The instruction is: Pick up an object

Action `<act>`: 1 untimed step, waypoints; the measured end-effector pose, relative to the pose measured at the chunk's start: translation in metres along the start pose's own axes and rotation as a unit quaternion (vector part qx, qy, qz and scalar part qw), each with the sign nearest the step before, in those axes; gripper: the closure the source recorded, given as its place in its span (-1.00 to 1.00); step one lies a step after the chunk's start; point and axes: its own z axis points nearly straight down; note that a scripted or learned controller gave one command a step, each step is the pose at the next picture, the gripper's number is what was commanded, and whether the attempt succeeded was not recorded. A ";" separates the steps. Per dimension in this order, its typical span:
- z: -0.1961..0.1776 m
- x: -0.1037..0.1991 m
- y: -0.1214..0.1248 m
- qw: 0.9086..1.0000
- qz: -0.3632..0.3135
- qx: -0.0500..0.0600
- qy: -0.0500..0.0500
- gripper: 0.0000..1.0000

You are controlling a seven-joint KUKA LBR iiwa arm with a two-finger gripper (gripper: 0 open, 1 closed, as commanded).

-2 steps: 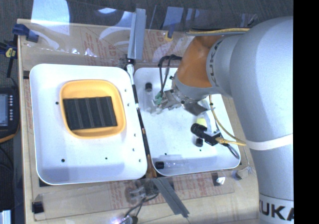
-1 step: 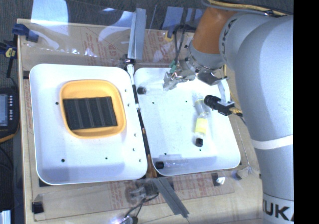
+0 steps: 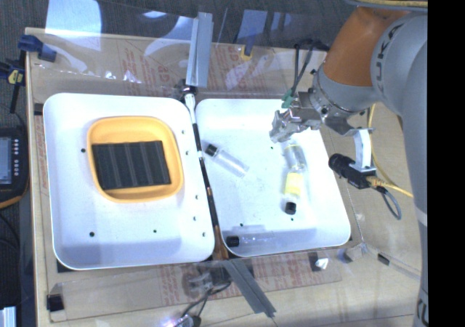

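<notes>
My gripper [image 3: 285,131] hangs over the back right part of the right bin [image 3: 247,206]. Just below it lies a clear bottle with yellow liquid and a black cap [image 3: 293,177], lengthwise toward the front. A small clear vial with a dark cap [image 3: 224,159] lies left of it, near the bin's middle. A clear tube [image 3: 251,237] rests along the front wall of that bin. I see nothing between the gripper's fingers.
The left bin [image 3: 65,224] holds a yellow tray with a dark ribbed insert [image 3: 133,160]. A metal rail [image 3: 196,49] stands behind the divider between the bins. A black cable and connector [image 3: 356,171] hang at the right bin's right edge.
</notes>
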 end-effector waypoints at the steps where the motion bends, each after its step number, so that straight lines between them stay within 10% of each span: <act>1: 0.000 0.000 0.000 1.000 0.000 0.000 0.000 -1.00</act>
